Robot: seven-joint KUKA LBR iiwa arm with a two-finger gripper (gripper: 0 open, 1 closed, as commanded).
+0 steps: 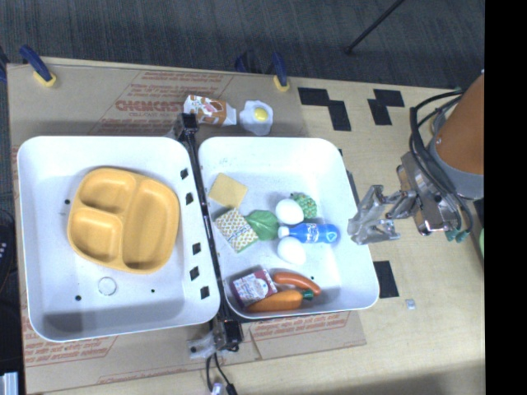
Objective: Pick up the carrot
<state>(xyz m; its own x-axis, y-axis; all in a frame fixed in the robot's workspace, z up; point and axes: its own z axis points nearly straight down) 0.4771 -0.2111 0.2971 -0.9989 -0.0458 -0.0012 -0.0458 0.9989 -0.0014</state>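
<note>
Carrot at right bin's near wall, untouched.
Gripper outside the rim, fingers open, empty; best approach: descend across carrot's width, avoiding sausage.

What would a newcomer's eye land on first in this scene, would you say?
Probably the big yellow divided tray in the left bin. Next, the cluster of toy food in the right bin, with the orange carrot at its near edge. The gripper hangs just outside that bin's right wall.
</note>
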